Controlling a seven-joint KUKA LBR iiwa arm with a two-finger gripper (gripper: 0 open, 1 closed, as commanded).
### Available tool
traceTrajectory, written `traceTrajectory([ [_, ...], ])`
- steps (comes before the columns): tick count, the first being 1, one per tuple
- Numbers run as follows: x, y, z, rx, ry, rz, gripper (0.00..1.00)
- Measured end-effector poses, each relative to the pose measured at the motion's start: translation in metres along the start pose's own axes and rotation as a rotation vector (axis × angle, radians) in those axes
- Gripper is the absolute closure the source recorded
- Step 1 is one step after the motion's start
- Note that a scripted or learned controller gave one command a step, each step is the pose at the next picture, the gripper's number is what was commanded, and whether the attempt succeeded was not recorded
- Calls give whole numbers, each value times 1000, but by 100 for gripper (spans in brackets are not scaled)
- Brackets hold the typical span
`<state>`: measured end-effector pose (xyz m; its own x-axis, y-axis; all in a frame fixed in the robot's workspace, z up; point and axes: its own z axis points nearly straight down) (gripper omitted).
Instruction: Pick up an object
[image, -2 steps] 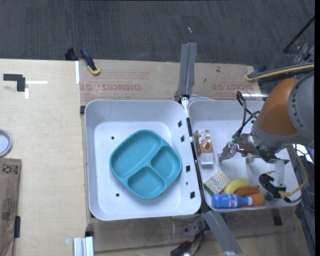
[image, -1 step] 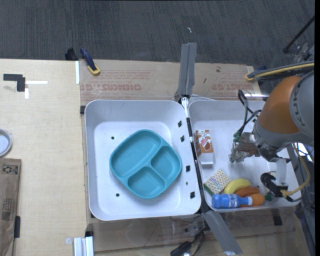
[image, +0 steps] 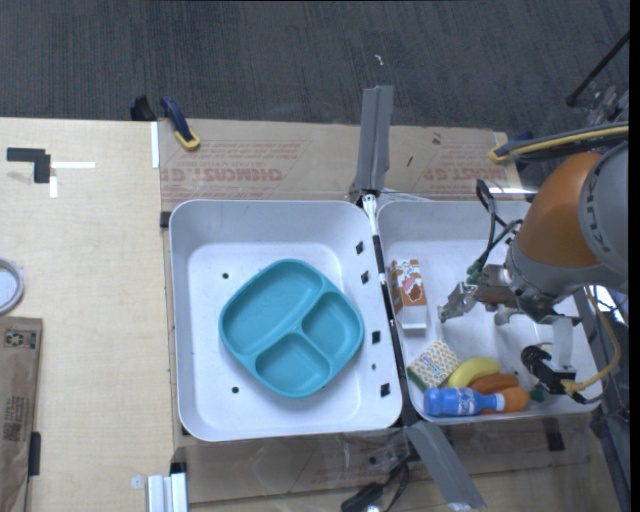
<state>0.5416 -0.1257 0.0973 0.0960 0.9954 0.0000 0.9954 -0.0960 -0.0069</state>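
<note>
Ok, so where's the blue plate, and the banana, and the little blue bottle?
blue plate (image: 290, 327): camera view, in the left bin, on the ridge where its three sections meet.
banana (image: 472, 371): camera view, in the right bin, on the middle of its yellow curve.
blue bottle (image: 455, 402): camera view, on the middle of its body.

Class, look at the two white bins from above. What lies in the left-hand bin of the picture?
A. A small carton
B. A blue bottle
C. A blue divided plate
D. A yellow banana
C. The blue divided plate lies alone in the left bin, while the banana, the blue bottle and the small carton all sit in the right bin.
</note>
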Motion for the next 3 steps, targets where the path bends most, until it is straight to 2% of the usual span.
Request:
traceTrajectory([
  [1,27,-22,9,0,0,-30,0],
  [2,25,-22,1,2,0,-27,100],
  [3,25,-22,1,2,0,-27,0],
])
